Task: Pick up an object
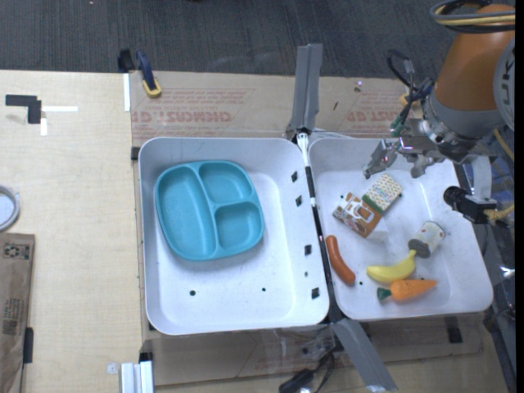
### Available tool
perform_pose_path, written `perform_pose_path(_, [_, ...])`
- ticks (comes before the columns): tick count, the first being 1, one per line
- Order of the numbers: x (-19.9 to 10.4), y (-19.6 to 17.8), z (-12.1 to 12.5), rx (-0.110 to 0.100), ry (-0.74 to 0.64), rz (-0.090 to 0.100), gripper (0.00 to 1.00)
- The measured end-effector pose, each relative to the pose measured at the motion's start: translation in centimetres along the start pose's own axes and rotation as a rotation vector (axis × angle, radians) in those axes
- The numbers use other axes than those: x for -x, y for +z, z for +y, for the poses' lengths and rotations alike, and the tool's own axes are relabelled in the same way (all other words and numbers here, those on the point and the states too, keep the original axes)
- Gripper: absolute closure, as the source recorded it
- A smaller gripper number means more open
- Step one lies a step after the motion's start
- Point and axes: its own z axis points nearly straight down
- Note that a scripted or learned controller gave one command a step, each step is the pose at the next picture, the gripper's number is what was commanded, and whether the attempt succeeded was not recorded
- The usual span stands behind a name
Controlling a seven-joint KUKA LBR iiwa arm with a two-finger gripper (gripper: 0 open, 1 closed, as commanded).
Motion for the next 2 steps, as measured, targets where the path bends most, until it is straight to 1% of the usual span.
perform_pose_path(1, [-0.9, 9.5, -0.3, 0.008, 0.018, 0.000, 0.00])
perform_pose_path(2, [-1.2, 11.0, -1.5, 0.039, 0.127, 0.007, 0.00])
